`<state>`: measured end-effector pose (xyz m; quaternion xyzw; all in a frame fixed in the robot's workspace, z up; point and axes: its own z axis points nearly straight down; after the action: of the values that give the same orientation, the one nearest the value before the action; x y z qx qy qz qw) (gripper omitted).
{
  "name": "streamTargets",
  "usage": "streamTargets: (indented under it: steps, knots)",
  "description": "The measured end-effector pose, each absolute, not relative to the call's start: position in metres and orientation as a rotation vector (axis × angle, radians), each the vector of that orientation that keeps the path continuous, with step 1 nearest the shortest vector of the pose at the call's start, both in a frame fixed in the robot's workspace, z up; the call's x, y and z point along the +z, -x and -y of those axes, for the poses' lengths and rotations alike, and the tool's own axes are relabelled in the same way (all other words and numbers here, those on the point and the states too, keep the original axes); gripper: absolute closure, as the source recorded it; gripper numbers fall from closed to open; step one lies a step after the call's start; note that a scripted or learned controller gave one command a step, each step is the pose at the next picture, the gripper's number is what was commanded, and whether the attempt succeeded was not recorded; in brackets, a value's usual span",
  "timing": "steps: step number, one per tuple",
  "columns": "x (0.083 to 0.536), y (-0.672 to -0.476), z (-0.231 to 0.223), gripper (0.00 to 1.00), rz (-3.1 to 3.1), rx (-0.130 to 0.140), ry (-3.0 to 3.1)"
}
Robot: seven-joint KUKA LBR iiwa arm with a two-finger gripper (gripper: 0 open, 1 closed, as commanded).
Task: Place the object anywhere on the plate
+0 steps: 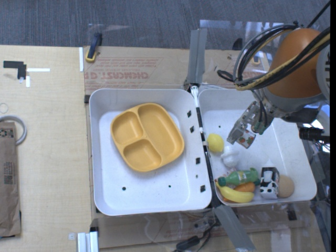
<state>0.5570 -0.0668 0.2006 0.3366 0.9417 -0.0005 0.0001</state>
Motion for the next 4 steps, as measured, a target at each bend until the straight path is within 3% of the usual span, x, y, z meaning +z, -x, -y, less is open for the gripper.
streamTargets:
  steps: [1,2,3,4]
  knots:
    - [0.191,-0.579,-0.044,1.0,-2.869,-0.002,-1.278]
    - [0.191,-0.514,-0.005,1.0,-3.001,-0.002,-0.935]
    - [0.206,-0.519,0.039,1.0,-3.016,-0.001,-0.873]
    - [0.205,-0.478,0.065,1.0,-2.979,-0.001,-1.001]
